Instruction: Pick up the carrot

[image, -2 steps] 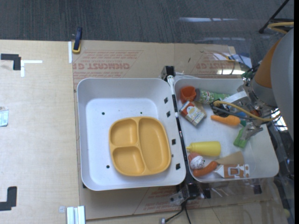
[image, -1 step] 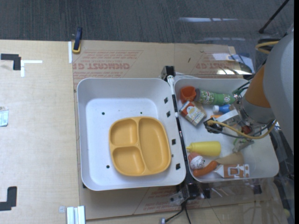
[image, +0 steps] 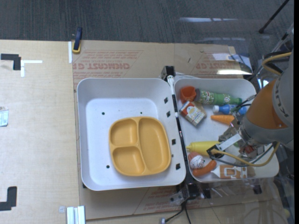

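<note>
The carrot (image: 222, 119) is a small orange piece lying in the right bin (image: 219, 82), near its middle, just below a blue item (image: 224, 109). My gripper (image: 239, 141) hangs over the right side of that bin, a little below and to the right of the carrot. Nothing can be seen held in it. The arm's grey and orange wrist (image: 267, 115) covers the bin's right edge and whatever lies under it.
The right bin also holds an orange cup (image: 188, 94), a green bottle (image: 217, 97), a snack box (image: 193, 113), a yellow squash-like piece (image: 201, 147), a red sausage (image: 203, 168) and a white carton (image: 231, 172). A yellow divided plate (image: 139, 145) lies in the left bin (image: 93, 125).
</note>
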{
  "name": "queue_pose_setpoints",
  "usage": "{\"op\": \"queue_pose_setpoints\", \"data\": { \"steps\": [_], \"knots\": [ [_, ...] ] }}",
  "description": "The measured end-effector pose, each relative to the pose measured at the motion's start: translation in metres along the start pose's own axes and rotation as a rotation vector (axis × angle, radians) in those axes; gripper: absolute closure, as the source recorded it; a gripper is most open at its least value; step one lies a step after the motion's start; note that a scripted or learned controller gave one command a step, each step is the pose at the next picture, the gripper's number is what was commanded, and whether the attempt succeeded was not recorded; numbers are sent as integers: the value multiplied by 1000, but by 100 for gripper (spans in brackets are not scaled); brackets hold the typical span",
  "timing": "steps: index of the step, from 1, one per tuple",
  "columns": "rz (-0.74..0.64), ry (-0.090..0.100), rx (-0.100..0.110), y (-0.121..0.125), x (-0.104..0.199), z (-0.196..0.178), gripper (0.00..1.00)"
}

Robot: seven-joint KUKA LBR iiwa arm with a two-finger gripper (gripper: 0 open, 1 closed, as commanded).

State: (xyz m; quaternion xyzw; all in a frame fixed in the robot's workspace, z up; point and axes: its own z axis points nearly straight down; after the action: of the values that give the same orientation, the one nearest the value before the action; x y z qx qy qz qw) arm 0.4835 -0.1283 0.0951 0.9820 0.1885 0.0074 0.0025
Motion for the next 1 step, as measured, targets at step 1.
{"op": "queue_pose_setpoints", "data": {
  "steps": [1],
  "knots": [
    [44,-19,11,50,71,6,0]
  ]
}}
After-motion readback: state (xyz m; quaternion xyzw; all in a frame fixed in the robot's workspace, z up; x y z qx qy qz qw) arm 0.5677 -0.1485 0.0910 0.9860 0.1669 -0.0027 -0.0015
